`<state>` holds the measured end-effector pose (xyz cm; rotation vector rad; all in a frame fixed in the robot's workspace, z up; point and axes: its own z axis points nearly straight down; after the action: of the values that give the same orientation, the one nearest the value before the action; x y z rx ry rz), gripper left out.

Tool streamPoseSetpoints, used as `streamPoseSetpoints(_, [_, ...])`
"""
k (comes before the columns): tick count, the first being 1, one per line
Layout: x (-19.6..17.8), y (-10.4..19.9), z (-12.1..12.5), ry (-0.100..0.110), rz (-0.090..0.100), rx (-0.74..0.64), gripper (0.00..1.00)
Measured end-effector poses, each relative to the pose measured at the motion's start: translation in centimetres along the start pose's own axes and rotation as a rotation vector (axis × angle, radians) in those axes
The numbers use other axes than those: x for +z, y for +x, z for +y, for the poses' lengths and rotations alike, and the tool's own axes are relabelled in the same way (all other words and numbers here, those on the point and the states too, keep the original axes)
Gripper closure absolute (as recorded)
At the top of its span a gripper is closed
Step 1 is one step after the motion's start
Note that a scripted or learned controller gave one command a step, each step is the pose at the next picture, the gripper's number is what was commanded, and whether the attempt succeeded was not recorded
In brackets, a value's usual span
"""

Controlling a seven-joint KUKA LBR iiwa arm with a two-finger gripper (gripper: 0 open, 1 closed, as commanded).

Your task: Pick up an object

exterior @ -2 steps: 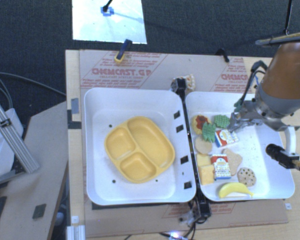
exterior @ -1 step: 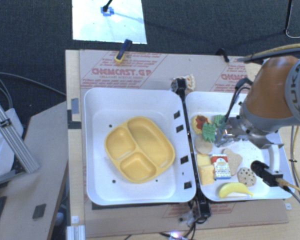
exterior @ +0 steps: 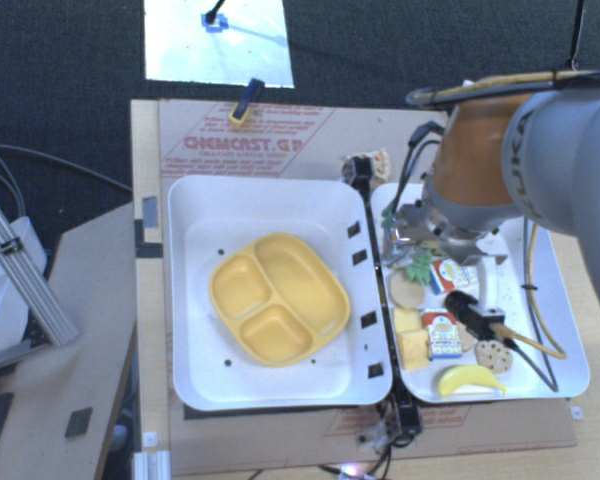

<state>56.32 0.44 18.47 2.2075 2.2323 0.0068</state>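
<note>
- jaws: tucked under the grey wrist of the arm (exterior: 500,158), low over the far-left part of the right bin (exterior: 570,363). Open or closed: cannot tell, the wrist covers them.
- Just beside the jaws, on the viewer's side: green leafy toy (exterior: 417,267), lying on the bin floor.
- Next to it, toward the view's right: red-and-white carton (exterior: 450,273), partly under the wrist.
- A little farther from the jaws toward the viewer: round tan biscuit (exterior: 408,294), just beside the green leafy toy.
- Farther out along the same line: two yellow blocks (exterior: 410,321), end to end near the bin's left wall. A small red-and-blue box (exterior: 442,338) lies just beside them.
- Well apart from the jaws, at the near end of the bin: chocolate-chip cookie (exterior: 491,355) and banana (exterior: 470,379), the banana closest to the front rim.
- Across the divide, to the view's left of the jaws: left bin (exterior: 195,208), with a yellow three-compartment tray (exterior: 278,298) lying flat mid-bin, set at a slant.
- Under both bins: cardboard sheet (exterior: 280,133) printed CHEMCAST, on the bench (exterior: 145,308).
- Farthest out, beyond the jaws and to the view's left: blue-and-yellow object (exterior: 246,101) at the cardboard's far edge, and a pale square sheet (exterior: 240,38) on the dark floor past it.
</note>
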Motion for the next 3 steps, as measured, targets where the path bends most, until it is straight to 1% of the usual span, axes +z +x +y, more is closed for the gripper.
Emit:
streamPoseSetpoints(1, [0.1, 4.0, -8.0, 0.009, 0.001, 0.003, 0.00])
streamPoseSetpoints(2, [-12.5, -2.8, -7.5, -0.011, -0.004, 0.015, 0.00])
streamPoseSetpoints(3, [-1.4, -0.8, -7.8, 0.012, -0.001, 0.009, 0.00])
